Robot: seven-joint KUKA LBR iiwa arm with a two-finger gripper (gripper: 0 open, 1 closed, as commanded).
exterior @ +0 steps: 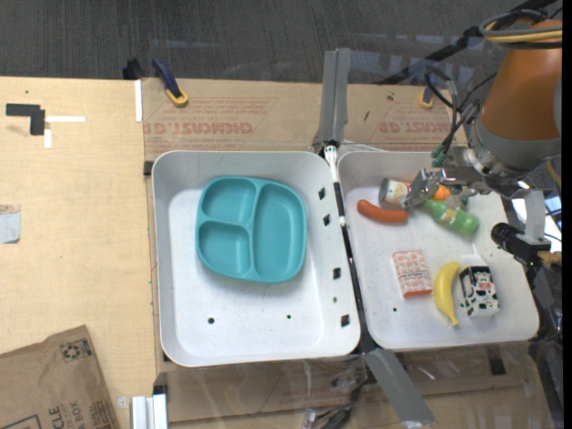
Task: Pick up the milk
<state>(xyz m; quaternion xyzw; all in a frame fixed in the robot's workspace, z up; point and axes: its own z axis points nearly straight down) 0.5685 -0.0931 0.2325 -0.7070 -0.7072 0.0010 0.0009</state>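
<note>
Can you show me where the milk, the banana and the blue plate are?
milk [479,291]: camera view, on the carton's cow-patterned side.
banana [445,291]: camera view, on the middle of its yellow curve.
blue plate [253,230]: camera view, on the ridge between its compartments.

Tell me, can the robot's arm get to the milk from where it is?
Probably yes. The milk lies in the right bin with open space above it. The tool hovers over the same bin, farther back. Only the banana lies close beside the milk and could crowd the grab.
</note>
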